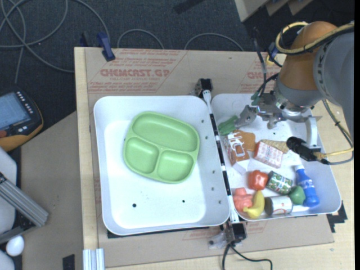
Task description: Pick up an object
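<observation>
Arm over right bin, nothing visibly held.
Near edge of right bin (332, 204): banana (256, 205), green can (279, 182), blue bottle (306, 184); mid: snack packets (269, 153). Green tray (161, 146) sits in left bin (112, 207). Far end: pincer (269, 112) low over right bin; spread or pressed together, can't tell.

Left shallow white bin (112, 167): one light green plastic plate with three compartments (161, 147), lying flat toward the bin's far side. Right shallow white bin (332, 198): a green leaf-shaped item (227, 125) near the divider, an orange-brown packet (239, 146), a tan and red packet (270, 152), a red block (257, 179), a dark green can (279, 182), a blue bottle (306, 184), a yellow banana (256, 205) and a pink piece (242, 198) clustered at the near end. Grey arm with orange band (306, 55) reaching in from the right, its gripper (256, 112) low over the right bin's far end, just beside the green leaf-shaped item.
</observation>
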Robot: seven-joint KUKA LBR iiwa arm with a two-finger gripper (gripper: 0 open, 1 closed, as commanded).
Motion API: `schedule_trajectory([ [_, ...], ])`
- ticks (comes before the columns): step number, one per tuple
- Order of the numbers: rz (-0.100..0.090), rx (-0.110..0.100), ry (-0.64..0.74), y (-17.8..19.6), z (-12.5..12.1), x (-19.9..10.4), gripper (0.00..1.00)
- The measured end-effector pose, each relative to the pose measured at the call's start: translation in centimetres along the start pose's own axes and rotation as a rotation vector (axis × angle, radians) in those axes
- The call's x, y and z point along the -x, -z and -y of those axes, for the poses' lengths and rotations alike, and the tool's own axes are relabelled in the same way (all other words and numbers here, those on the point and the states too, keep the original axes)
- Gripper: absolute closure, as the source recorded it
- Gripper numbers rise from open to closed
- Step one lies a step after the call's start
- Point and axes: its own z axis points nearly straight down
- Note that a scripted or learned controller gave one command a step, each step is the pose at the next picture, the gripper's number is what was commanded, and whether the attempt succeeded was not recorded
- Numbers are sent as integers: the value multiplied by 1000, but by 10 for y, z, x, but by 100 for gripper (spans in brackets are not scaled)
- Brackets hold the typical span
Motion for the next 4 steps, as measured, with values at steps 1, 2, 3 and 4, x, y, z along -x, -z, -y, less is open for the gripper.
schedule_trajectory([
  [1,0,1,1,55,-48,-23,0],
  [2,0,-3,-1,51,42,-34,0],
  [3,1,-2,0,38,-47,-11,0],
  [4,-1,-5,-1,-36,29,1,0],
])
